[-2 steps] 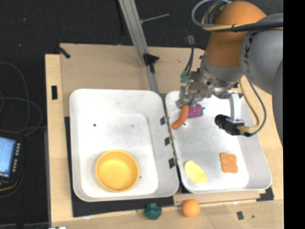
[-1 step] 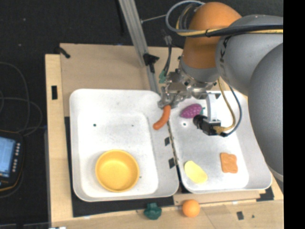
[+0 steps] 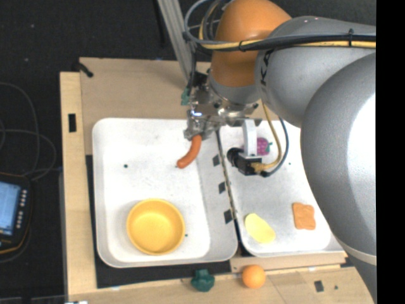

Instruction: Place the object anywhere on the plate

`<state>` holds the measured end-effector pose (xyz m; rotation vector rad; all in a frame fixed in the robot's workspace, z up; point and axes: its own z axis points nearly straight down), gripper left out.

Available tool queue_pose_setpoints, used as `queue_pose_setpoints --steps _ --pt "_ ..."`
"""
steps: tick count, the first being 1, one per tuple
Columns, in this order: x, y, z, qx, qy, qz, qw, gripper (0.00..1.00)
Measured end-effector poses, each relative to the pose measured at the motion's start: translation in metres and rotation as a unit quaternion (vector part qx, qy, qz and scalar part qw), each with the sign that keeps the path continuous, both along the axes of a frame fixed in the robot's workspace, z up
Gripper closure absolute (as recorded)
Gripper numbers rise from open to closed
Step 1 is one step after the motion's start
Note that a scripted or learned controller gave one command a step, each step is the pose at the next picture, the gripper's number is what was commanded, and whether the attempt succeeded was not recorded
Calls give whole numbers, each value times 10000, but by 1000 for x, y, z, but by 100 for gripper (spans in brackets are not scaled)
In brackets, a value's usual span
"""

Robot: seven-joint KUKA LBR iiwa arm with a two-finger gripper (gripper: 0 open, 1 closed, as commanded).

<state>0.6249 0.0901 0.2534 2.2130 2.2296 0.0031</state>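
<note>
Pale wooden bench (image 3: 126, 94) across the middle of the frame, bearing two shallow white bins (image 3: 215, 233) side by side; dark floor (image 3: 76, 18) along the top and down the left; black cables (image 3: 25, 138) looping at the left edge; a dark handheld screen device (image 3: 11, 211) at lower left, faintly lit blue.

Colours observed — bench and both bins

Orange-red sausage (image 3: 189, 152) at the fingers (image 3: 195, 129); yellow plate (image 3: 155, 226) below them; white bins (image 3: 111, 170); pale-yellow piece (image 3: 259, 228), orange slab (image 3: 304, 216), purple item (image 3: 262, 146) — arm grey, orange-banded.
</note>
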Motion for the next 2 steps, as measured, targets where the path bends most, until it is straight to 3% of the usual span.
queue_pose_setpoints --steps 1,2 --pt "20 38 -5 -4 -1 -11 10000 100" --pt "20 35 -5 -18 8 -20 10000 0"
